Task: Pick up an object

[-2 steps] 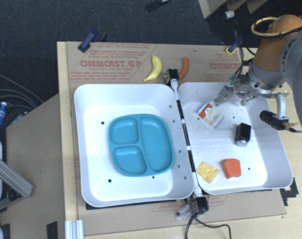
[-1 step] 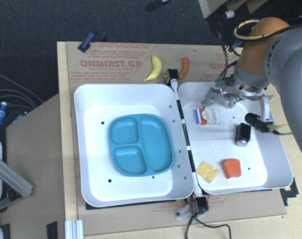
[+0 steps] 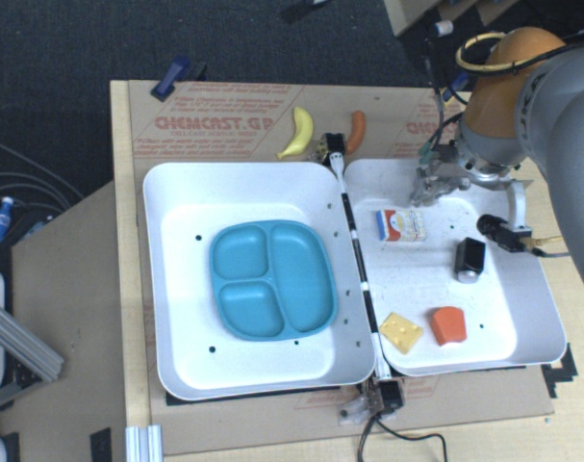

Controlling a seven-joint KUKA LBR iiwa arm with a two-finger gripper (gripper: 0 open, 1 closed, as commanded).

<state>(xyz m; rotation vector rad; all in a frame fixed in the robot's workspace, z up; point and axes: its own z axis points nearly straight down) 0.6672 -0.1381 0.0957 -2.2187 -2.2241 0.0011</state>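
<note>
Camera view from above takes in two shallow white plastic bins side by side on a bench covered with brown printed cardboard (image 3: 224, 123). Both bins have smooth, glossy walls and rounded corners. The left bin (image 3: 176, 200) holds a blue plate (image 3: 272, 279), a rounded rectangle of matte plastic moulded into three compartments, lying flat near the bin's middle.

The right bin (image 3: 532, 306) holds four small things. A small packet (image 3: 399, 225) with white, red and blue print lies flat toward the far left part of the floor. A black block (image 3: 469, 259), boxy with a shiny face, stands near the middle. Near the front edge lie a yellow wedge (image 3: 400, 331) pitted like cheese and, just beside it on the right, a smooth orange-red block (image 3: 448, 324) with rounded edges; the two are apart.

The grey arm, with its orange band, reaches in from the right, and the gripper (image 3: 428, 187) hangs over the far part of the right bin, just beyond the packet. Whether its metal fingers are spread or closed I cannot tell, and nothing can be seen between them.

Outside the bins, on the cardboard behind them, lie a curved yellow banana (image 3: 297, 134) and an orange sausage-shaped thing (image 3: 355, 131), well apart from a blue clip (image 3: 170, 79) at the bench's far left corner.
</note>
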